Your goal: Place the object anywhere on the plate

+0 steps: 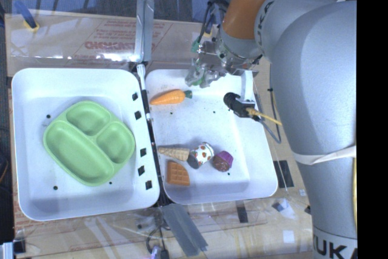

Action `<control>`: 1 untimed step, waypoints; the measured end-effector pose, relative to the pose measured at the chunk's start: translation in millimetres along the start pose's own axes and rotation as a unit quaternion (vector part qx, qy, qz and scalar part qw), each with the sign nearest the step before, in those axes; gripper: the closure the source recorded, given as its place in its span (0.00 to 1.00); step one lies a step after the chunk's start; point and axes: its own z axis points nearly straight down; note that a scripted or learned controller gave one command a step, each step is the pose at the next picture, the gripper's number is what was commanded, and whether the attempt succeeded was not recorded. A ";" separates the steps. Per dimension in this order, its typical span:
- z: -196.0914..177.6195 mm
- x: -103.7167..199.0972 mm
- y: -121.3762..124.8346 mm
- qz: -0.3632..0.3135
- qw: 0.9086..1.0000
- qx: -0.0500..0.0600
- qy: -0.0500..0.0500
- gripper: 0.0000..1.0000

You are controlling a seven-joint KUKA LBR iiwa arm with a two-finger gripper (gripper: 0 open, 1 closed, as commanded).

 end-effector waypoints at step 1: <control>-2.1 58.8 -55.1 -0.079 0.997 0.000 0.000 1.00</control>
